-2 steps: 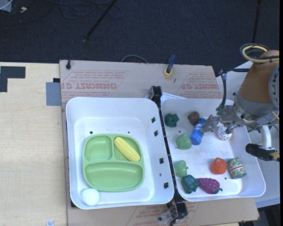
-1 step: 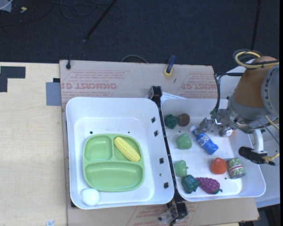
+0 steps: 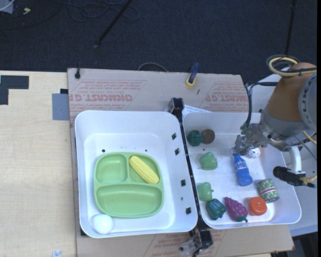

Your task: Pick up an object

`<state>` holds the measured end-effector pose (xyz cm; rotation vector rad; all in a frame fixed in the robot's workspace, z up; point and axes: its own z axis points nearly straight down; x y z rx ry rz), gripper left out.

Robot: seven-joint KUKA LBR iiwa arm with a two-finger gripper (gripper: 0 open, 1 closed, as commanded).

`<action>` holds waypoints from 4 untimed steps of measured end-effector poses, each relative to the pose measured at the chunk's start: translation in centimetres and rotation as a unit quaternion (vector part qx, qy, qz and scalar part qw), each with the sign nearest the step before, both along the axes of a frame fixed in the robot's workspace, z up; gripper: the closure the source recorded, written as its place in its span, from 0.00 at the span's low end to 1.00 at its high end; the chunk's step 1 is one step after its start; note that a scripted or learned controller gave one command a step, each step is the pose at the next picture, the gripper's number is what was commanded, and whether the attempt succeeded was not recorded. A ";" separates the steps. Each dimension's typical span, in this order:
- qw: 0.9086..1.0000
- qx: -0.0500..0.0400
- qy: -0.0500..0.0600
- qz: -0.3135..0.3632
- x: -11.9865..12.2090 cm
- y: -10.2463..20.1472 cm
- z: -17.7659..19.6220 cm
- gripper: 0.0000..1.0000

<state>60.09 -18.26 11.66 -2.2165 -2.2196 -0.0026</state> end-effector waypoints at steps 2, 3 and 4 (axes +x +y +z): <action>1.000 -0.003 -0.003 0.000 0.8 0.2 11.2 1.00; 1.000 -0.001 0.000 0.001 -0.9 5.6 12.0 1.00; 1.000 -0.001 0.001 0.001 -2.1 9.9 12.0 1.00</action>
